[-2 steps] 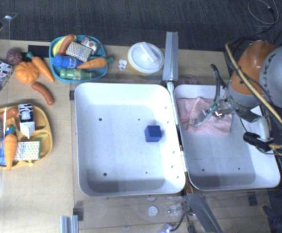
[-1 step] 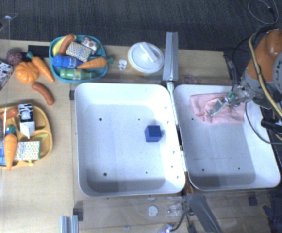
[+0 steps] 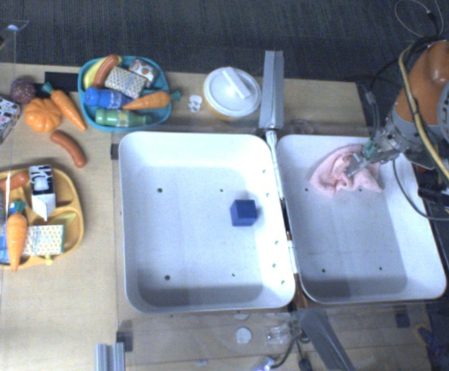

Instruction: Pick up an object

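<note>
Pink cloth (image 3: pixel 346 172) soft, crumpled; bins (image 3: pixel 201 284) smooth white plastic; bench (image 3: pixel 54 300) wood.

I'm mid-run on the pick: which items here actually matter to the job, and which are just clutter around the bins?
In play:
- pink cloth, right bin, far end
- gripper, down at the cloth
- blue cube, left bin, near the middle

Lying about, on the bench outside the bins:
- blue bowl of toy food
- yellow tray of toy food
- white lid
- loose pumpkin

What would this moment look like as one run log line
arm: reaching in from right | tool: down on pink cloth, right bin, far side | blue cube: left bin, untouched | lift: not yet
</note>
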Robot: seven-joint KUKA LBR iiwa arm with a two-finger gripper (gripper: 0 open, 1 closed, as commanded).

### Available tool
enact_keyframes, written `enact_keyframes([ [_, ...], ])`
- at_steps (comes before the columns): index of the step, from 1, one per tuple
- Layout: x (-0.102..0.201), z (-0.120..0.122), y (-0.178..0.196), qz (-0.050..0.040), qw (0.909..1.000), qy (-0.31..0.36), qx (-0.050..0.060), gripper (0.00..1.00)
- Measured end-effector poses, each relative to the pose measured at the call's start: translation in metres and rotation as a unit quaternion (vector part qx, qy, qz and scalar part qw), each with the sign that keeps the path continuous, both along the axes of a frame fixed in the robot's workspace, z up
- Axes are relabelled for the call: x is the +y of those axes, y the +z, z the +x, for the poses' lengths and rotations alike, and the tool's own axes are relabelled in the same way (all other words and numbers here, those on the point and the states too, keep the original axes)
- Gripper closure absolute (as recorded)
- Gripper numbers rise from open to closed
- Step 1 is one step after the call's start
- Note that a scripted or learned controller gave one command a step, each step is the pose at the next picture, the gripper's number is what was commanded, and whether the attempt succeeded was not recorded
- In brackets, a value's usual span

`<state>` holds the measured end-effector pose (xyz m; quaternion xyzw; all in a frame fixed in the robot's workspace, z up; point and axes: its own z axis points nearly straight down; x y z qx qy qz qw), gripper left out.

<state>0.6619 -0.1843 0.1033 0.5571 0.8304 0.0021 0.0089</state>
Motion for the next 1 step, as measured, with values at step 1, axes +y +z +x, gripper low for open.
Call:
enact_keyframes([
  [1,0.0537,0.0086,0.0779,0.0034,0.9995,-0.032,0.005,1.0],
])
